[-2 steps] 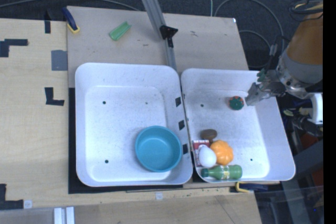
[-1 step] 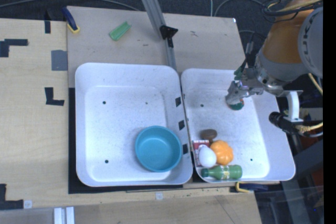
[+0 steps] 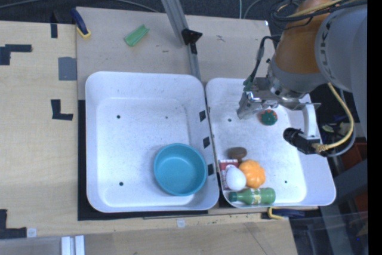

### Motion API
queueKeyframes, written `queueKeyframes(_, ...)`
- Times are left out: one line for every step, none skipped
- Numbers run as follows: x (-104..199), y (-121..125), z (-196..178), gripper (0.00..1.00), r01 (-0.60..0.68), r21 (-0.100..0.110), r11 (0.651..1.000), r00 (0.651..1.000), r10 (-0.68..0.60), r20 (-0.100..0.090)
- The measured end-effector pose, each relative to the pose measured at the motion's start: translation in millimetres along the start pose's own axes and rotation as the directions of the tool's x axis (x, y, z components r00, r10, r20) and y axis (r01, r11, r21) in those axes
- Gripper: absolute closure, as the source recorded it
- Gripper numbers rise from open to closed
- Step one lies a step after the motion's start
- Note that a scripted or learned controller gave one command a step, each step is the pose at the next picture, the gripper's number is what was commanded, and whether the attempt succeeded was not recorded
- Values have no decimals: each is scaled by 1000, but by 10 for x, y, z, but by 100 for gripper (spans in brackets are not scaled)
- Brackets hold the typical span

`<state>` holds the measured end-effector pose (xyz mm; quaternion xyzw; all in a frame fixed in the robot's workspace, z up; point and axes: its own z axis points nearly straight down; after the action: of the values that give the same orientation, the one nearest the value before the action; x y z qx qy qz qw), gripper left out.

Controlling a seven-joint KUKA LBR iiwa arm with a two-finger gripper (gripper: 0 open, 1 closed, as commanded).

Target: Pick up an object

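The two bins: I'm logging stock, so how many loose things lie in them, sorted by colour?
Blue: 1, the bowl in the left bin
Green: 2, the ball and the bottle in the right bin
Orange: 1, the fruit
White: 1, the egg
Brown: 1, the lump
Red: 1, the box
Total: 7
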<state>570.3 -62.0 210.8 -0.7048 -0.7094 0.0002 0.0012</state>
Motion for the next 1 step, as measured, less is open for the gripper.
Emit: queueKeyframes(511, 85, 77, 100, 0, 0, 1000, 1000, 0, 0)
